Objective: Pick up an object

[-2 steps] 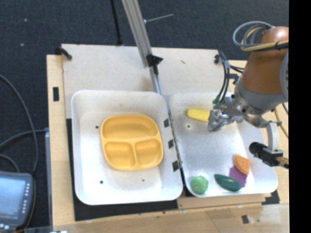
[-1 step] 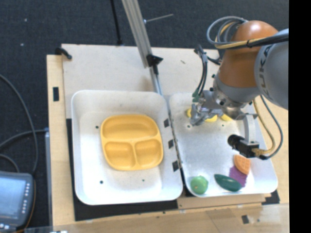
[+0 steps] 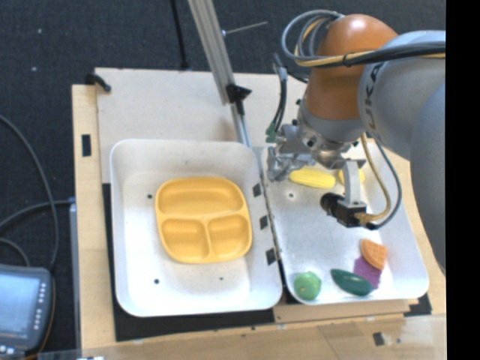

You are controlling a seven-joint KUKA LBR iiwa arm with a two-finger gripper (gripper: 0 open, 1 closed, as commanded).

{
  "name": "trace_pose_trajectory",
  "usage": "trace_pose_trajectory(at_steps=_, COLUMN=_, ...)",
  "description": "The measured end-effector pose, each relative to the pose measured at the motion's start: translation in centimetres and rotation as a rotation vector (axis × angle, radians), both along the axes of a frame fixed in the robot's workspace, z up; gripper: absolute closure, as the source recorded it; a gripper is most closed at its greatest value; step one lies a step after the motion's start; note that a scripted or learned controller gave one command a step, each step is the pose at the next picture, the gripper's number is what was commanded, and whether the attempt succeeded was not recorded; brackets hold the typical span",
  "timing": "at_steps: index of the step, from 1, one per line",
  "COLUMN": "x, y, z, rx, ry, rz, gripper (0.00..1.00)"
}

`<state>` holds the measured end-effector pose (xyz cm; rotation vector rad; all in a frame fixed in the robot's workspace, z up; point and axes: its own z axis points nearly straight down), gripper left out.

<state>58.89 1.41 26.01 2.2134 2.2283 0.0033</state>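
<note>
The right bin (image 3: 330, 235) holds a yellow banana-like piece (image 3: 312, 178) at its far side, partly under the arm. At its near edge lie a light green round piece (image 3: 307, 284), a dark green piece (image 3: 351, 281), a purple piece (image 3: 370, 270) and an orange piece (image 3: 373, 253). My gripper (image 3: 279, 163) hangs over the far left corner of the right bin, just left of the yellow piece, and nothing shows between its fingers.
The left bin (image 3: 135, 201) carries a yellow divided tray (image 3: 202, 218). A metal pole (image 3: 217, 51) slants up from between the bins. A black cable connector (image 3: 341, 208) dangles over the right bin's middle. A screen (image 3: 22, 306) sits at the lower left.
</note>
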Motion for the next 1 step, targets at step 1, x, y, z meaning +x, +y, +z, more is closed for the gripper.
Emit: trace_pose_trajectory(at_steps=1, x=1.42, y=5.07, z=-2.2, rx=-0.001, ry=0.002, rz=0.0, gripper=1.0)
